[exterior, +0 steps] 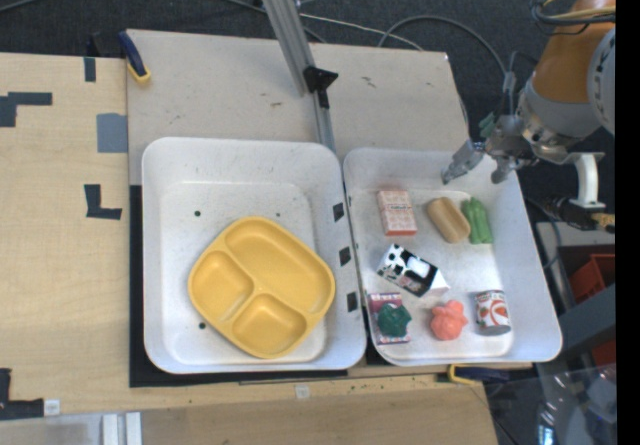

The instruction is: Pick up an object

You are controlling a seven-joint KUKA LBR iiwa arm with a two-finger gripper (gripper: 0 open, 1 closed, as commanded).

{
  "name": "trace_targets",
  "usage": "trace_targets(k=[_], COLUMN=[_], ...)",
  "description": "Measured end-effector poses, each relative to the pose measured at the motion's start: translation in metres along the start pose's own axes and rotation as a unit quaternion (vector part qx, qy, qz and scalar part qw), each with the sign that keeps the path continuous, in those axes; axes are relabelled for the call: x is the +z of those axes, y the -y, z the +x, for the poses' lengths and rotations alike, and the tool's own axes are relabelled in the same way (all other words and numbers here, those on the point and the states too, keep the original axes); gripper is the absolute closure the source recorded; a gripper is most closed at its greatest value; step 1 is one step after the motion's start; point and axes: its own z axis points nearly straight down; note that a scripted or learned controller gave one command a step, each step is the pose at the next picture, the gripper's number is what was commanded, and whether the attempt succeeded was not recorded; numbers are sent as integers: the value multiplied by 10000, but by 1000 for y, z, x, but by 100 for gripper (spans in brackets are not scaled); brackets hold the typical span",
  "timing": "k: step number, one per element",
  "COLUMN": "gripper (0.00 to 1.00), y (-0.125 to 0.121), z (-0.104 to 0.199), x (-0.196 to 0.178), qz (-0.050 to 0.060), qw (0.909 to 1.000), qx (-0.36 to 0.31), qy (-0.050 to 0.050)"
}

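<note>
Arm poised at the right bin's far edge, nothing between its fingers.

The bench (pixel 230 93) carries two white bins: the left bin (pixel 160 233) holds a yellow divided tray (pixel 262 285), and the right bin (pixel 530 273) holds the small items. The grey arm (pixel 570 83) with its orange band reaches in from the right, its gripper (pixel 482 163) over the bin's far right rim, fingers spread apart and holding nothing. Nearest it, just toward the camera, lie a tan bread roll (pixel 449 219) touching a green vegetable (pixel 480 220), then a pink box (pixel 397 212). Farther off sit a black-and-white carton (pixel 411 271), a green packet (pixel 390 318), an orange lump (pixel 449 320) and a red-and-white can (pixel 491 312). No label is readable. Dark carpet and cables lie beyond the bench.
</note>
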Motion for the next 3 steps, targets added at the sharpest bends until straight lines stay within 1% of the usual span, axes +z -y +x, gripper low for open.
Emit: trace_targets(k=[1,2,3], gripper=[0,0,0], y=[0,5,2], z=[0,-9,-10], x=[0,57,101], qz=[2,29,-65], qw=[10000,10000,10000], qx=[1,9,-3], qy=[2,-1,42])
